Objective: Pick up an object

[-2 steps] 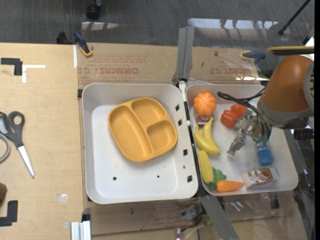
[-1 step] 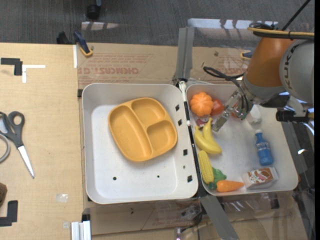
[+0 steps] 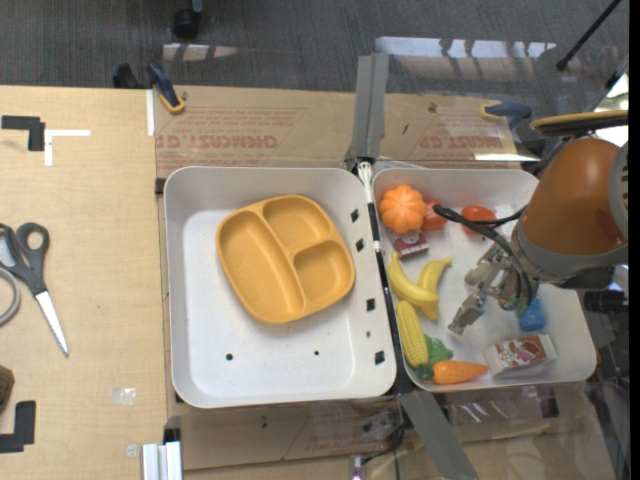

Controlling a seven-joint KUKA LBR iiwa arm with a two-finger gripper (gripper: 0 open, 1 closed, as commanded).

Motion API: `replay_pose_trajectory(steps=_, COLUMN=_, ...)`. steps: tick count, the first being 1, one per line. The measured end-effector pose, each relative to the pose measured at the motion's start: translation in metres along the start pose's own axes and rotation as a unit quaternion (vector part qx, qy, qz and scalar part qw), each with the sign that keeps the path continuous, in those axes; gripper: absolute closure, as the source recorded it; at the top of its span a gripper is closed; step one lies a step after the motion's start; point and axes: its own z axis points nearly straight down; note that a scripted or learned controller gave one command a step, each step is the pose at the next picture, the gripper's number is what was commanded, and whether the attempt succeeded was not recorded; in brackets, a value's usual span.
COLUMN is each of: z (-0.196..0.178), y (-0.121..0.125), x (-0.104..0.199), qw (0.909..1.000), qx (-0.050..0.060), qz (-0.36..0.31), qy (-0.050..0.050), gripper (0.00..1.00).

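The right bin (image 3: 560,183) holds several toy foods: an orange pumpkin (image 3: 404,208), a red pepper (image 3: 478,213), a yellow banana (image 3: 420,283), a corn cob (image 3: 411,333), a carrot (image 3: 458,372), a blue piece (image 3: 532,315) and a small printed carton (image 3: 520,353). My gripper (image 3: 475,298) hangs low over the bin's middle, between the banana and the blue piece. It points down and to the left. It looks open, with nothing between its fingers. The orange wrist band hides the bin's right side.
The left bin (image 3: 190,348) holds a yellow divided plate (image 3: 287,256). Scissors (image 3: 38,278) lie on the wooden bench at the far left. A grey bar (image 3: 368,108) runs between the bins at the back.
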Motion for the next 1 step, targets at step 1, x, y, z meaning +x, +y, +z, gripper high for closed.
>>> replay_pose_trajectory(steps=1, z=-0.0027, y=0.0472, x=-0.0503, qw=0.9927, qx=0.000, qz=0.121, qy=-0.002, gripper=0.00)
